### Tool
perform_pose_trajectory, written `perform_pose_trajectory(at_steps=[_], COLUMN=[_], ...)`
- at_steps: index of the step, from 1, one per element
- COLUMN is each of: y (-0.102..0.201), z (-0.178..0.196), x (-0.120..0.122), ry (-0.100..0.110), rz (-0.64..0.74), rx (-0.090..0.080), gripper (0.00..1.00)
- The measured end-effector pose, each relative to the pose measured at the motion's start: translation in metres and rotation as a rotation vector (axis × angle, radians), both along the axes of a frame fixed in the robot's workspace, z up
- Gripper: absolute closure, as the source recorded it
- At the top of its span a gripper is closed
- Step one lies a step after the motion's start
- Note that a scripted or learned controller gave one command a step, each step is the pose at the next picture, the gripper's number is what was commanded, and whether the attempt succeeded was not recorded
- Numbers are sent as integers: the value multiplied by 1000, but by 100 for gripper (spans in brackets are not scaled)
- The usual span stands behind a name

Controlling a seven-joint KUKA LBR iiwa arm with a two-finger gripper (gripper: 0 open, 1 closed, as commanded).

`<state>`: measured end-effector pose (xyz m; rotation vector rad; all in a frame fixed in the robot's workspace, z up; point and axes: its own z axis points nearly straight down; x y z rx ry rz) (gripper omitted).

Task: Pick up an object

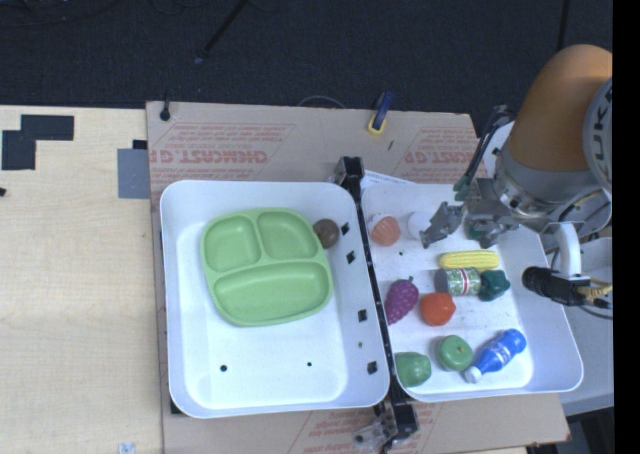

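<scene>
My gripper [460,234] hangs over the back of the right bin [560,342], open, with nothing between its fingers. One finger [436,228] points down-left and the other sits near the yellow corn cob [468,260], which lies just in front of the gripper. Below the corn lie a small green-and-red can [461,281] and a dark green piece [494,286]. A peach-coloured ball [386,231] rests left of the gripper. Further forward are purple grapes [401,298], a red tomato [437,309], a green apple [455,352], a green fruit [413,369] and a blue bottle [498,353].
The left bin [190,342] holds a green divided plate [267,265] and a brown ball [326,232] by the divider between the bins. A black cylindrical part [548,284] of the arm juts over the right bin's right side. A blue-yellow clip [379,114] lies on the cardboard behind.
</scene>
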<state>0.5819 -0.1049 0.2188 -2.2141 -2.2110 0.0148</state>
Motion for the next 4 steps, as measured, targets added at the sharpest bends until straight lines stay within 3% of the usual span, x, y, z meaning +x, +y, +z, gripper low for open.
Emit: perform_pose_trajectory(at_steps=[1,3,4], y=[0,9,12], z=[8,-98,-133], x=[3,-1,-2], ry=[-14,-9,-10], rz=[2,2,1], rx=[-2,-1,-1], gripper=[0,0,0])
